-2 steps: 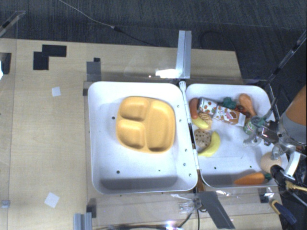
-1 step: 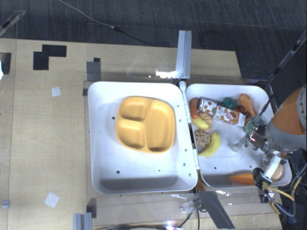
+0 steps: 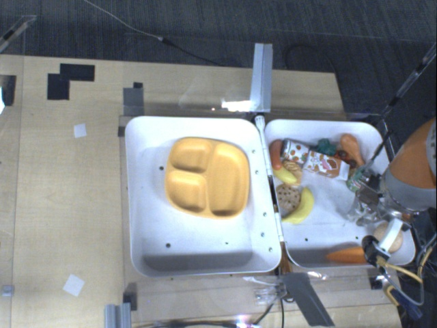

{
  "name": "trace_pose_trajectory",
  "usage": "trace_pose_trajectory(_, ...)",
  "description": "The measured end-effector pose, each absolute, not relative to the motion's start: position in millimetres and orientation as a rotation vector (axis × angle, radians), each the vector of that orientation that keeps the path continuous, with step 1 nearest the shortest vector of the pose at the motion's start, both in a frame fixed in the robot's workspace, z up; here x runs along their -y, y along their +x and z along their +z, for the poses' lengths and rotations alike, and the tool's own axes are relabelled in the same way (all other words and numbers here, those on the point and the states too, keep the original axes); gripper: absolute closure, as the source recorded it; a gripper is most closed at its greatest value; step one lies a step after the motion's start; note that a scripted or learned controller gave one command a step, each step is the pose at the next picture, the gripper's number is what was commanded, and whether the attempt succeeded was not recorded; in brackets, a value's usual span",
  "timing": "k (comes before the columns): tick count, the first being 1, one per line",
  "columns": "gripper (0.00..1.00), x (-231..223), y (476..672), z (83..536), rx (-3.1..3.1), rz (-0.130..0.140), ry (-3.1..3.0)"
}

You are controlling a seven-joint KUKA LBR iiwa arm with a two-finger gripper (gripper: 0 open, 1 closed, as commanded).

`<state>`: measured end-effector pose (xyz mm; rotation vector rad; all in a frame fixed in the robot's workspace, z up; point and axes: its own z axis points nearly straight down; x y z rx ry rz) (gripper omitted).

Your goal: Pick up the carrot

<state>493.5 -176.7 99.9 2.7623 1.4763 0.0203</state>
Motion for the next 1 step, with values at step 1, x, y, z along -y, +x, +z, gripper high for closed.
trace_pose_trajectory(1, 1.0, 166.1, 494.0, 89.6, -2.056, 0.006, 2.359)
